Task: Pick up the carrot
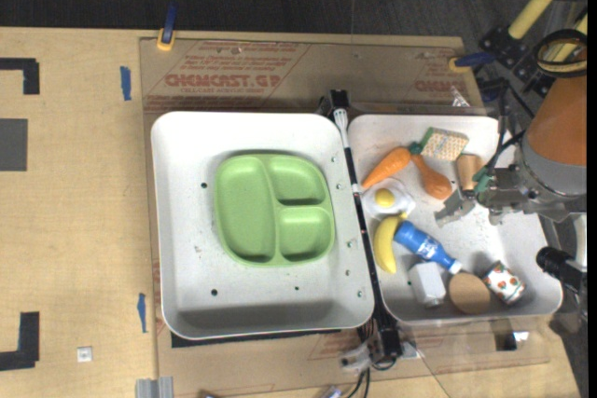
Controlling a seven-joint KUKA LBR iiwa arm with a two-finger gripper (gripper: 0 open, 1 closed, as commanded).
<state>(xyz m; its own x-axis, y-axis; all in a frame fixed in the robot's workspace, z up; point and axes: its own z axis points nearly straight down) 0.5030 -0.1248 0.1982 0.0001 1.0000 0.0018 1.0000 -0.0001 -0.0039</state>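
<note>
The carrot (388, 165) lies in the right bin (485, 312), at its far left, slanting with its thick end toward the divider and touching the egg (386, 198) just nearer. My fingers (457, 205) hang to its right, over the bin's middle, beside a drumstick (432, 177); whether they are wide or narrow I cannot tell. I should move left, turn across the carrot's length, and come down on its thick middle, clear of the egg.
</note>
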